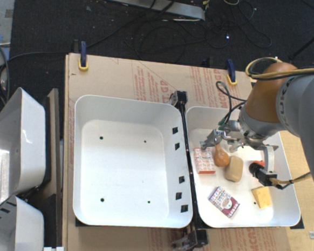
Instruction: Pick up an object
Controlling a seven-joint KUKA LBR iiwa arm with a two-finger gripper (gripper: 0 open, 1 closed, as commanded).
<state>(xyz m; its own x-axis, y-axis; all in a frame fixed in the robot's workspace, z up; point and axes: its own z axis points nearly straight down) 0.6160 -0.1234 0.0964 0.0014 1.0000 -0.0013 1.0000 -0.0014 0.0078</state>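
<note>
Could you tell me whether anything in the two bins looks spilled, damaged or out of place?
Nothing stands out. The red-and-white packet, tan block, patterned pouch and yellow piece lie loose in the right bin, none spilled over its rim.

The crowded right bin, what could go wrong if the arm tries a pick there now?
The gripper hangs right over a tight cluster: the red-and-white box, the orange-brown rounded lump and the tan oblong block lie almost against one another, so fingers may catch two or shove one aside. The box also lies near the right bin's inner wall, leaving little finger room.
</note>
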